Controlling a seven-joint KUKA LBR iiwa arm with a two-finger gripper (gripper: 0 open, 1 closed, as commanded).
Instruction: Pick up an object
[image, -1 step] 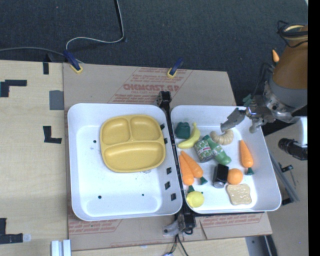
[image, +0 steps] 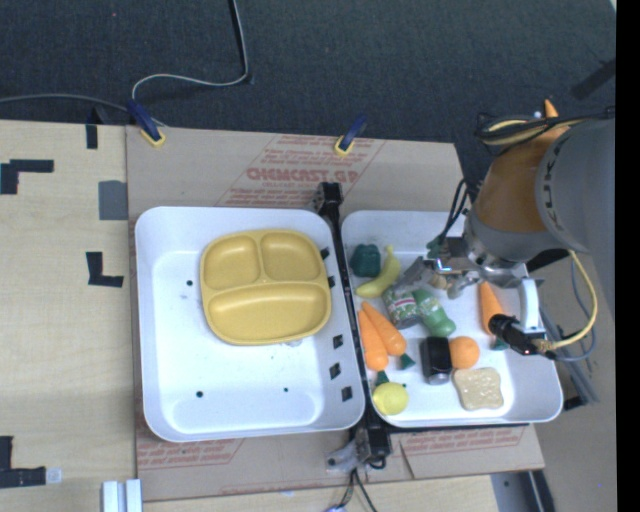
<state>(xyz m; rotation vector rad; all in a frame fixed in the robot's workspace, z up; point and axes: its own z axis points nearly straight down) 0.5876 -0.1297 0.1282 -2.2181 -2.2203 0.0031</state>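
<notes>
One pincer (image: 432, 268) is lowered over the right bin (image: 540, 400) — its opening cannot be told — with a green, crumpled packet (image: 408, 305) seen just below it.

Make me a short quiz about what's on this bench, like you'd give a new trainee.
1. True or false: the yellow divided plate lies in the left bin.
2. What lies nearest the front rim of the right bin? A) the slice of toast B) the green pepper C) the banana
3. Fill in: the gripper is over the ____ bin, among the toy food.

Key: 1 true; 2 A; 3 right.
</notes>
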